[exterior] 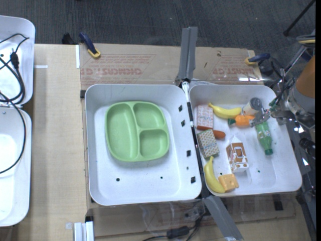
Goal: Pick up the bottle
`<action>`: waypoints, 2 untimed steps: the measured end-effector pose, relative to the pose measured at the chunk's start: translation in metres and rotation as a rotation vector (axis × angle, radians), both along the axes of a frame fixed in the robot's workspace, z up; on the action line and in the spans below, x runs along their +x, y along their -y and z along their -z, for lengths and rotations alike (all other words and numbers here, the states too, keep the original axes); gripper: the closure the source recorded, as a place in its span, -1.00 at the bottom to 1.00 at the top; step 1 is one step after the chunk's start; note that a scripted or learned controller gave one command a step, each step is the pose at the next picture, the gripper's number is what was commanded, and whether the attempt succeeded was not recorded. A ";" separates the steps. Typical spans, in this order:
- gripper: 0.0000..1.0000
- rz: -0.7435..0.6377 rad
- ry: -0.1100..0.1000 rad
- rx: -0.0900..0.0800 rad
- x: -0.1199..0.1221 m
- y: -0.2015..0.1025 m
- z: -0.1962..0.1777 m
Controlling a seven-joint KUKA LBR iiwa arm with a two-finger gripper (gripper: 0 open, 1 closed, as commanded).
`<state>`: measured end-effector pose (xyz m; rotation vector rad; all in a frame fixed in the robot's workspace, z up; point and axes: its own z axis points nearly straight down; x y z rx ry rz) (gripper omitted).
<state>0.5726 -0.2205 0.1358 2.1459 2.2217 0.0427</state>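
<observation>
Green and clear, the bottle (264, 137) lay in the right bin (286, 182), toward its far right side, its length running roughly from the far wall toward the near one, with the green cap at the near end. The jaws (261, 115) hung just above the bottle's far end, close to an orange toy (244, 120) and a yellow banana (224, 111). Whether the jaws were spread or pressed together could not be told from this slant, and nothing was plainly seen pinched between them. The grey arm (301, 109) came in over the bin's right rim.

Other things shared that bin: two patterned blocks (204, 117) near the left wall, a small carton (236, 156) in the middle, a second banana (212, 177) and a yellow cheese wedge (229, 183) at the near side.

The left bin (100, 185) held a green divided plate (136, 131), lying flat. Both bins sat side by side on the brown surface (130, 64).
</observation>
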 end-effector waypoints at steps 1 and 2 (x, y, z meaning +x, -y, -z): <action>-1.00 -0.073 0.000 -0.006 -0.002 0.002 0.002; -1.00 -0.076 0.001 -0.006 -0.002 0.002 0.002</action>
